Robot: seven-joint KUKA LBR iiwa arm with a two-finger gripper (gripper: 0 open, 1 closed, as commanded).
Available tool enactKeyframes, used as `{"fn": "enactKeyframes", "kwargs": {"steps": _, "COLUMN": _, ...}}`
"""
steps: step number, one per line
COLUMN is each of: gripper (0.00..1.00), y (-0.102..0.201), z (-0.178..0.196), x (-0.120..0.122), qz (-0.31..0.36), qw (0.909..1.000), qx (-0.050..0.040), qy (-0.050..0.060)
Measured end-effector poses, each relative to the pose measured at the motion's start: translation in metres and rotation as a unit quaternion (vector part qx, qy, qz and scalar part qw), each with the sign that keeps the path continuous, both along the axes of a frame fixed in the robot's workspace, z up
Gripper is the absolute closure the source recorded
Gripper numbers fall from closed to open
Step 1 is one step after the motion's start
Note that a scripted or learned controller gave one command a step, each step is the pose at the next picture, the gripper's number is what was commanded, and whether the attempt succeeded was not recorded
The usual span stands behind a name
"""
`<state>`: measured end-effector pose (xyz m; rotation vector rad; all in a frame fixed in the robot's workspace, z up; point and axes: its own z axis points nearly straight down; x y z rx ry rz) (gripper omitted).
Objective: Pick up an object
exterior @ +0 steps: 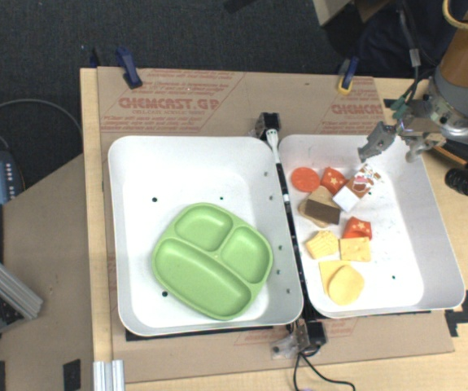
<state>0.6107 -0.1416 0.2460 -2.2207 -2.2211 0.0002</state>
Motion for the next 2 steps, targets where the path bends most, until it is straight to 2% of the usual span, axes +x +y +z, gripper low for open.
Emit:
{"fn": "enactKeyframes", "kwargs": {"steps": 1, "gripper": 0.0, "y": 0.048, "z": -0.127, "x": 0.039, "qz": 0.003, "qw": 1.0, "qx": 0.0018, "qy": 0.005}}
{"fn": "enactKeyframes", "kwargs": {"steps": 2, "gripper": 0.0, "y": 0.032, "z": -0.16, "x": 0.043, "qz": -0.001, "qw": 1.0, "qx": 0.0005, "qy": -0.003}}
